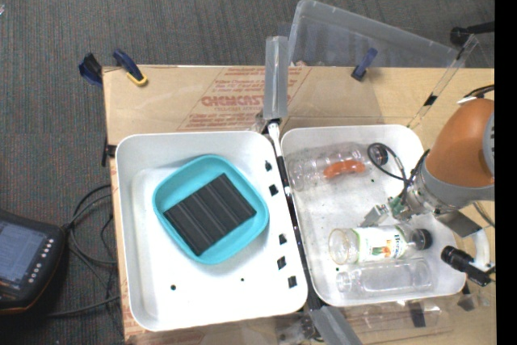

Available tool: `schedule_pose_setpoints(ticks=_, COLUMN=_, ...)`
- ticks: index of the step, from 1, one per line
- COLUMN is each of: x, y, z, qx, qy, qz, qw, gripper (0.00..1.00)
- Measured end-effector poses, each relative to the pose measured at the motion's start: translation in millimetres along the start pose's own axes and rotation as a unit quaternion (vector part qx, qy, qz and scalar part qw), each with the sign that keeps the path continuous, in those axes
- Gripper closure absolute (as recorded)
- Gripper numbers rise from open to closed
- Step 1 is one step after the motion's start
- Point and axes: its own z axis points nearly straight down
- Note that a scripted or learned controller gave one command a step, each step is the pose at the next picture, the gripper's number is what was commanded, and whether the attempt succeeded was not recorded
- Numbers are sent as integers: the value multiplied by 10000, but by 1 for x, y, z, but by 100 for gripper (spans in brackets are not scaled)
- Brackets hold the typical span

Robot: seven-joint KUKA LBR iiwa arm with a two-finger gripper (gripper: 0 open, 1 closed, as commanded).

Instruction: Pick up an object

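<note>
Jaws point(386, 210) low in the right bin point(323, 271), open or closed can't tell, just above a glass bottle point(373, 244) lying on its side, white-green label, writing unreadable. Around it: a clear plastic bottle point(386, 278) along the near wall, another clear bottle point(329, 166) with something orange inside near the far wall, and a black cable loop point(385, 155). Left bin point(133, 287) holds a teal tray point(174, 190) with a dark ribbed insert; red print on the bench point(161, 105) too blurred to read.

Two shallow white bins, left bin point(133, 174) and right bin point(311, 254), one teal tray point(174, 190) with one dark ridged insert point(209, 212), three clear bottles, upper point(327, 166), labelled point(373, 244), lower point(384, 279), one black cable loop point(381, 156)
</note>
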Motion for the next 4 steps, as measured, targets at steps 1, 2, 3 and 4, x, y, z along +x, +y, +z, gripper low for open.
schedule_pose_setpoints(ticks=1, x=-6, y=-20, z=-18, qx=-298, qy=-177, qz=-620, qw=9975, gripper=0)
schedule_pose_setpoints(ticks=2, x=50, y=-14, z=-27, qx=-324, qy=-195, qz=-248, qw=9990, gripper=0)
schedule_pose_setpoints(ticks=3, x=-12, y=38, z=2, qx=38, qy=14, qz=322, qw=9995, gripper=0)
schedule_pose_setpoints(ticks=4, x=8, y=0, z=-5, qx=-103, qy=-62, qz=-551, qw=9984, gripper=0)
